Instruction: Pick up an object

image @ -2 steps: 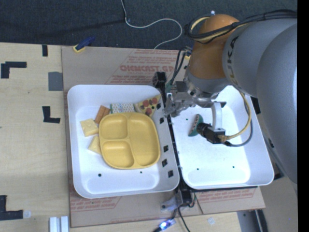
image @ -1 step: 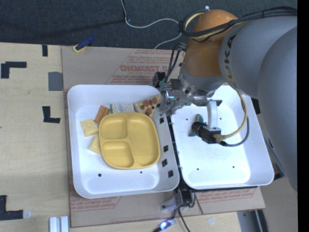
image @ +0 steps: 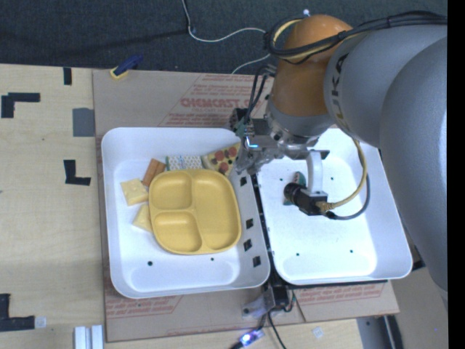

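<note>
In the left bin a yellow divided plate lies flat and takes up the middle. Along its far edge lie a brown cracker-like piece, a speckled green-white piece and a pizza-slice toy. Two pale yellow squares sit at the plate's left side. My gripper hangs low over the far right corner of the left bin, right beside the pizza slice, with its tip dark and partly hidden by the wrist.
The right bin lies under the arm's wrist, where a black connector and cable hang. Black clips line the wall between the bins. Cardboard underlies both bins, and a small blue-yellow item lies far left.
</note>
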`<state>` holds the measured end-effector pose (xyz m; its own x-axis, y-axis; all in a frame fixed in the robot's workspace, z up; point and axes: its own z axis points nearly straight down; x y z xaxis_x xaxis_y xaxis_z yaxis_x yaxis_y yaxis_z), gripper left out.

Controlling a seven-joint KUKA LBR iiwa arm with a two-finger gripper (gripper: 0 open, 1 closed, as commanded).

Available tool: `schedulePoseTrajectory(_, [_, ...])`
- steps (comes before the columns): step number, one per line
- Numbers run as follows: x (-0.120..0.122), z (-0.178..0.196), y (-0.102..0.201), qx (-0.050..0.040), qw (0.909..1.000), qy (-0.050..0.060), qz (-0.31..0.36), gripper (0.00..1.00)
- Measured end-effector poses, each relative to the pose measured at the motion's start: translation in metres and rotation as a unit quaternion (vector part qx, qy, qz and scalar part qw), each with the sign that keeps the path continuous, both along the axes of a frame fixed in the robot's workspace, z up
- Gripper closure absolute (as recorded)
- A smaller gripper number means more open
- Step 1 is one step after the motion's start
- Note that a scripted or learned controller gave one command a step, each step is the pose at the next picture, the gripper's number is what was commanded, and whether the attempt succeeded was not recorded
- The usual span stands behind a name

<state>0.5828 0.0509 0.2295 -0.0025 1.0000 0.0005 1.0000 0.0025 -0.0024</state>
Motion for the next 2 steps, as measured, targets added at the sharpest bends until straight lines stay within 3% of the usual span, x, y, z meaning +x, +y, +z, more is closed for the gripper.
schedulePoseTrajectory(2, [-0.0082,-0.0149,-0.0089,-0.0008,1.0,0.0,0.0,1.0])
